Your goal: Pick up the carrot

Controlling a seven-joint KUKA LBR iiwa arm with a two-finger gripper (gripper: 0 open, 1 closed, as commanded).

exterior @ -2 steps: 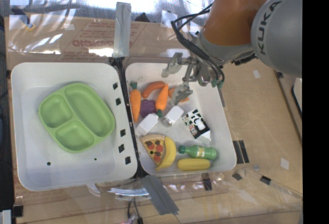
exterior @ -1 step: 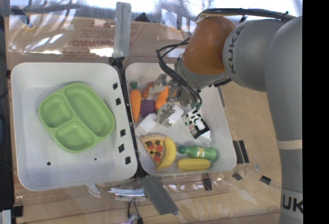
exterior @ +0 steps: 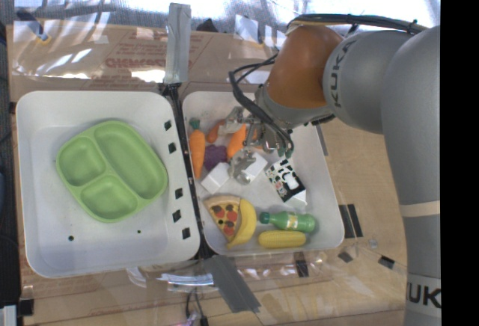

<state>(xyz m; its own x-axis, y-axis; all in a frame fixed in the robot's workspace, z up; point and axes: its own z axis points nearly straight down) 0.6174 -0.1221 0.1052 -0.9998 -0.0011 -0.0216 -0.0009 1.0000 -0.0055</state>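
My hand hangs low inside the right bin, its metal fingertips down among the toys near the middle of that bin, and from this slant I cannot tell whether it is spread or pressed together; nothing visibly sits between its tips. The carrot lies to the left of my hand, close against the wall that divides the two bins, its long axis running roughly up and down the picture with the green top at the far end and the point toward the near end. A second, smaller orange piece leans right beside my wrist, which I judge could be confused with the target. Between the carrot and my hand sit a purple toy and a white block, so the gap is crowded. Nearer the front edge are a pizza slice, a banana, a green bottle and a yellow piece; a black-and-white carton lies to my right. The left bin carries a green divided plate. As I judge it, the coming move is a short shift leftward, with the fingers set across the carrot's width.
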